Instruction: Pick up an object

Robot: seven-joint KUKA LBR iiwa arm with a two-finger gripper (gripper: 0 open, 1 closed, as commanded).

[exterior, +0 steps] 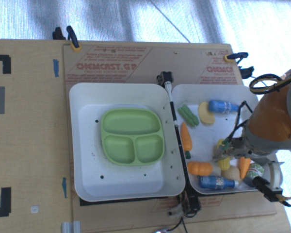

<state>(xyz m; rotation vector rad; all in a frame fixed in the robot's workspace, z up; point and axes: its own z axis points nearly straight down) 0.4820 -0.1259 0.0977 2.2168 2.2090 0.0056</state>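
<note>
The tool (223,150) is down low in the right bin (200,93), at the end of the grey and orange arm (270,121) that comes in from the right. It is too small and dark to tell if it is open or closed, or if it has hold of anything. Right under the tool sits a little yellow toy (224,164), and just to the right of that is a small orange carrot (244,167). A bit below the tool lies a blue bottle (215,182), and next to it on the left is an orange toy (200,168). To the left of the tool is a long orange carrot (185,136). Up above it are a green bean toy (188,115), a pale yellow round toy (206,112) and another blue bottle (223,106). Far off to the left, in the left bin (82,125), rests a green plate (132,136) with three parts
</note>
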